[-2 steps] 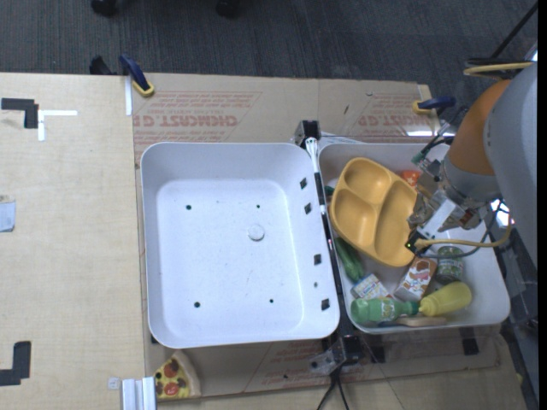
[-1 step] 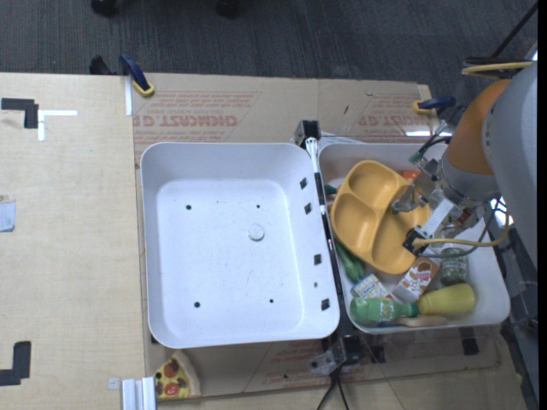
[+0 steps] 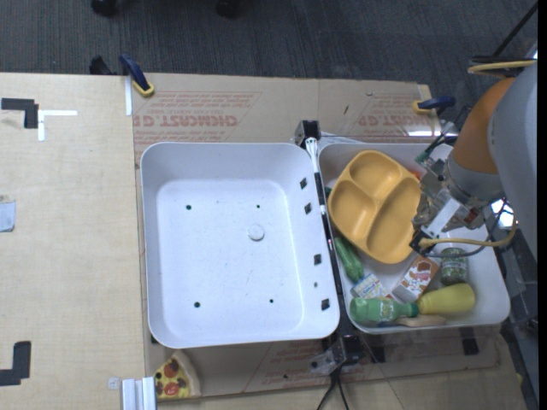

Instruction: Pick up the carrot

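Note:
The right bin (image 3: 489,313) holds a pile of toy food. A thin orange-tan piece (image 3: 426,321), possibly the carrot, lies along the front wall, below a yellow squash-shaped toy (image 3: 448,298) and beside a green bottle (image 3: 380,309); it is mostly hidden. My gripper (image 3: 430,214) hangs over the right edge of a tilted yellow divided plate (image 3: 376,205), well behind that orange-tan piece. I see nothing held in it.
A small carton (image 3: 416,279), a dark jar (image 3: 454,268) and a long green vegetable (image 3: 347,258) crowd the right bin's front half. The left bin (image 3: 226,242) adjoins it on the left. A pizza-slice toy (image 3: 173,377) lies on the cardboard outside the bins.

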Controlling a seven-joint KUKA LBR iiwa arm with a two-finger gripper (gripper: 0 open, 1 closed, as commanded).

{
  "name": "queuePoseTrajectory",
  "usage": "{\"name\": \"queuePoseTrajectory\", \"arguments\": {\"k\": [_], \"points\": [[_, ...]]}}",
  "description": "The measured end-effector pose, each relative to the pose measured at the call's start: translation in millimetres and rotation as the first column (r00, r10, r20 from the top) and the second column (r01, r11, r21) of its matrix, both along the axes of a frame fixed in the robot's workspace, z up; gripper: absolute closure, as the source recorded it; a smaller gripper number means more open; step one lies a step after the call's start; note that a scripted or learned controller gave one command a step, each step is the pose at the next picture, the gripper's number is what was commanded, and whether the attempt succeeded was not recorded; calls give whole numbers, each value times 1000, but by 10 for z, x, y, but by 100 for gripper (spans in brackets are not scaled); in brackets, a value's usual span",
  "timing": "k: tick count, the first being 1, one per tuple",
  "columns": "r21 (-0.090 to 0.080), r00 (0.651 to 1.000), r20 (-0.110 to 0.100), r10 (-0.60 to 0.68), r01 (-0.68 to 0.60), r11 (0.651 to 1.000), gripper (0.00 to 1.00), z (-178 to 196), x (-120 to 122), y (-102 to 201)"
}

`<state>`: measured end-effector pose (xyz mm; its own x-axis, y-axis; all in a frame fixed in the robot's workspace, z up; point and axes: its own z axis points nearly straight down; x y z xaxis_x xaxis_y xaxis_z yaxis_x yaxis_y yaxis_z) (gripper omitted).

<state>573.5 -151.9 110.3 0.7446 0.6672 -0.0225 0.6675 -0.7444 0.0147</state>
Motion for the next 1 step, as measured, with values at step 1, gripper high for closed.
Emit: {"name": "queuePoseTrajectory", "arguments": {"k": [1], "points": [[5,1000,5,4,-4,1000,0,10,22,40]]}}
